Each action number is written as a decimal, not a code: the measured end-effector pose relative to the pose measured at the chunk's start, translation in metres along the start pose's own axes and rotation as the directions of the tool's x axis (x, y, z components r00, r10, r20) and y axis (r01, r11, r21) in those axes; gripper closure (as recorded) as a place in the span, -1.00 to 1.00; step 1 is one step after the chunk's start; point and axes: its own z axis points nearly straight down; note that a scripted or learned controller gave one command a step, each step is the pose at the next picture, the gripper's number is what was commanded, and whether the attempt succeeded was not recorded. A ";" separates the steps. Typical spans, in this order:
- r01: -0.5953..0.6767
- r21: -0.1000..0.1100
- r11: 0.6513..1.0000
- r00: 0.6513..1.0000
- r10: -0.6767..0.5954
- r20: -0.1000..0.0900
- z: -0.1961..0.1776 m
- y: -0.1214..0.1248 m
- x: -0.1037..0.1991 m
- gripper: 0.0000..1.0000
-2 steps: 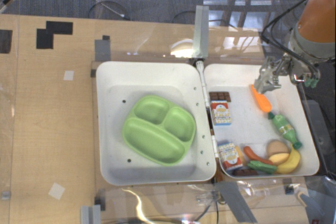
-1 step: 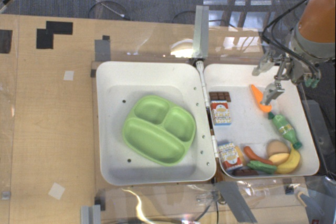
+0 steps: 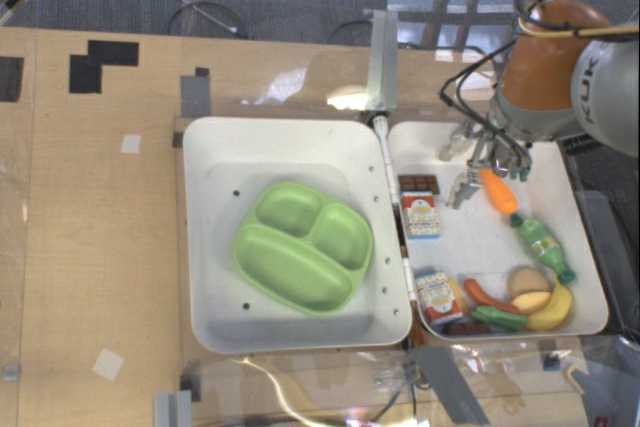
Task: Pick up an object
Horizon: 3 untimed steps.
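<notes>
Several toys crowd the right bin (image 3: 580, 215). The gripper (image 3: 487, 167) hovers by the carrot (image 3: 499, 192) — its top end seems to sit at the fingertips, though I cannot tell open from shut. Best to centre over the carrot's middle before closing — clear of the green bottle (image 3: 541, 245).

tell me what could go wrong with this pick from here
1. The end effector hangs right beside the orange carrot-shaped toy, close enough that a descent might nudge it aside rather than grip it.
2. The green plastic bottle lies just past the carrot's tip and may get bumped.
3. The yellow toy banana sits in a crowded corner, likely hard to grasp alone.
</notes>
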 end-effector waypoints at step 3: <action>-0.061 0.001 0.998 0.998 0.060 0.036 -0.003 -0.041 0.040 1.00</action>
